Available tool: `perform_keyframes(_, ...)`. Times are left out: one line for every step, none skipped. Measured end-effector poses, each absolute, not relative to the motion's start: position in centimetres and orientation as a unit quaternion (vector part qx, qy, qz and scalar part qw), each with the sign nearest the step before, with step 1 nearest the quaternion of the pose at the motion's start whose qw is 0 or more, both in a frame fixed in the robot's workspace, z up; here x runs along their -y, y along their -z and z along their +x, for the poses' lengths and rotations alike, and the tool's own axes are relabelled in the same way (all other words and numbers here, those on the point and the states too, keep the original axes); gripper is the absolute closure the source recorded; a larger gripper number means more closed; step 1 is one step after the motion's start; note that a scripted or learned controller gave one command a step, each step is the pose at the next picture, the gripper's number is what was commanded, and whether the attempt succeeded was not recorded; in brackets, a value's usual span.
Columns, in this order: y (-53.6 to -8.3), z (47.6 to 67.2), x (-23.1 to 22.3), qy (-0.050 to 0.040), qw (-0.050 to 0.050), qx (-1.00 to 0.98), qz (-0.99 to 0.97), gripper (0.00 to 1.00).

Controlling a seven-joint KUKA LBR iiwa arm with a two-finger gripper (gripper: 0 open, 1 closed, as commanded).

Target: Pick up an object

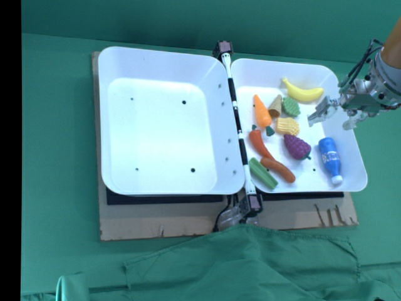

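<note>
Grey metal arm (390, 74) with an orange band (393, 42) at the upper end, above a pale silvery wrist section. Thin dark cables looping along the left side. Ends in a grey two-finger gripper (336, 113) of blocky, angular metal parts.

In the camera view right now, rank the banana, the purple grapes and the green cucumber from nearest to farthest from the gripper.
Measured from the gripper, above the right bin's far right side:
1. Banana, just left of it near the bin's back.
2. Purple grapes, mid-bin, toward the front.
3. Green cucumber, front-left corner by the divider.
</note>
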State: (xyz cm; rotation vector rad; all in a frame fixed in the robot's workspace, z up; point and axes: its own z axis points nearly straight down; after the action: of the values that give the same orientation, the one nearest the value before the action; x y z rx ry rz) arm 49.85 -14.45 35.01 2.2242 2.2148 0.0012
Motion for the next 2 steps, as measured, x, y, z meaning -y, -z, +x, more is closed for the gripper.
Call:
perform_keyframes(-26.9, 47.4, 19.0, 0.0023, -0.001, -0.703, 0.711, 0.0)
perform_keyframes(-28.5, 47.7, 18.9, -0.0011, 0.005, -0.704, 0.71, 1.0)
